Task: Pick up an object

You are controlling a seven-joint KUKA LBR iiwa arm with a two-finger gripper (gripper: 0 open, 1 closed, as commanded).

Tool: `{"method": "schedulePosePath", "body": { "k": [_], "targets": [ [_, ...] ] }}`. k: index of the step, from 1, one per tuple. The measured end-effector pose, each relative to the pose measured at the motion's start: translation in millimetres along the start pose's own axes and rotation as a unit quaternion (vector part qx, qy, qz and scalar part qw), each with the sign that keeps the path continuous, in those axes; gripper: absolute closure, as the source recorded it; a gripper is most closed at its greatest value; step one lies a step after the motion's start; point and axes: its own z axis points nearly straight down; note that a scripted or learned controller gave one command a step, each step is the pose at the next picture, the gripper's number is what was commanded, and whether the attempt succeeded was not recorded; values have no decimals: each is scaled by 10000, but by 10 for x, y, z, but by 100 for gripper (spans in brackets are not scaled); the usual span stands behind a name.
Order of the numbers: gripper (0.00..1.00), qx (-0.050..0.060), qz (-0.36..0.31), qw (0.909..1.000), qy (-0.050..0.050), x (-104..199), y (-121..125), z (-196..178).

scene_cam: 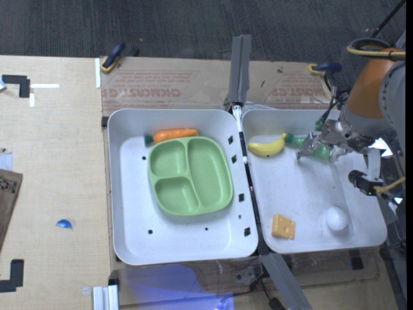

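Camera view: cheese wedge [282,227] and white ball [336,219] lie at the right bin's [303,186] near edge. Tool [311,148] — jaw state cannot be determined — sits beside the banana [267,146], near a green item [295,140].

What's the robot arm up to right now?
End effector low over right bin, far edge. Green item beside it, banana close. Nothing visibly held.

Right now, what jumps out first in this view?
The green divided plate fills the middle of the left bin, with a carrot at its far edge. In the right bin, a banana lies near the far wall, a cheese wedge and white ball nearer, the gripper beside the banana.
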Motion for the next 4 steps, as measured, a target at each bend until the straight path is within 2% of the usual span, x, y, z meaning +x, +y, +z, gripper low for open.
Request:
{"method": "schedulePosePath", "body": {
  "k": [1,2,3,4],
  "targets": [
    [100,12,-19,10000,-15,-2,-3,-85],
    [0,8,-18,10000,-13,2,0,-88],
    [0,152,161,9998,-15,788,265,40],
    [0,-9,-1058,9944,-4,852,334,-718]
  ]
}}
